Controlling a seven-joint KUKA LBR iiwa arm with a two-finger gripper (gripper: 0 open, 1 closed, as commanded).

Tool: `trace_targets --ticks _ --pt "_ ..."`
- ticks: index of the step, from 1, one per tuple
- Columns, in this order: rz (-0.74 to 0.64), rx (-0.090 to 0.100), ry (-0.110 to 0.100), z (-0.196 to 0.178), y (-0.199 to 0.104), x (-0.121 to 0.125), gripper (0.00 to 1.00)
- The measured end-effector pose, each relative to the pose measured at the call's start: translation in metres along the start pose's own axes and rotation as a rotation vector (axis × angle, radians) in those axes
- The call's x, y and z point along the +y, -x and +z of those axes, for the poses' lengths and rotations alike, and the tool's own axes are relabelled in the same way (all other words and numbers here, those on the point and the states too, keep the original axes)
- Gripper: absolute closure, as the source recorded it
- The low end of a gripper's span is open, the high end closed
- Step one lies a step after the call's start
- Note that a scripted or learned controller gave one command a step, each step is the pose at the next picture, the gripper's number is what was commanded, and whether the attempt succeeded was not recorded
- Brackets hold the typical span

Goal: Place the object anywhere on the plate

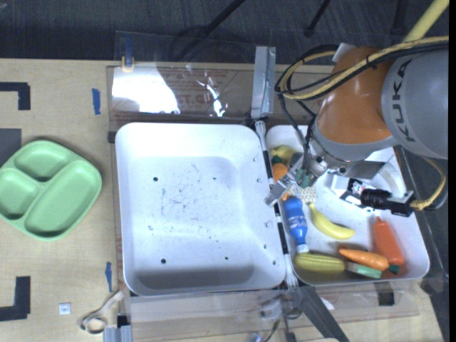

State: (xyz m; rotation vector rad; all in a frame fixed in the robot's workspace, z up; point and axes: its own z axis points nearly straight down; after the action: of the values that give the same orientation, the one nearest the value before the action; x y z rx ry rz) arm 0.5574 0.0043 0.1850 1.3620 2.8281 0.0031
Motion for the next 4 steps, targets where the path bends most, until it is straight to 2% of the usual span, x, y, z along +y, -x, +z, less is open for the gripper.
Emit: trace_targets --ticks 1,2,3,4 --pt "-0.252 -0.003 0.002 -0.001 0.055 0.011 0.0" --pt "-0.251 -0.007 0.009 -0.012 0.056 0.013 1.0" --pt "-0.299 -0.002 0.003 -0.001 0.037 0.071 1.0" --pt "-0.259 -0.002 0.003 -0.001 0.011 0.123 1.0"
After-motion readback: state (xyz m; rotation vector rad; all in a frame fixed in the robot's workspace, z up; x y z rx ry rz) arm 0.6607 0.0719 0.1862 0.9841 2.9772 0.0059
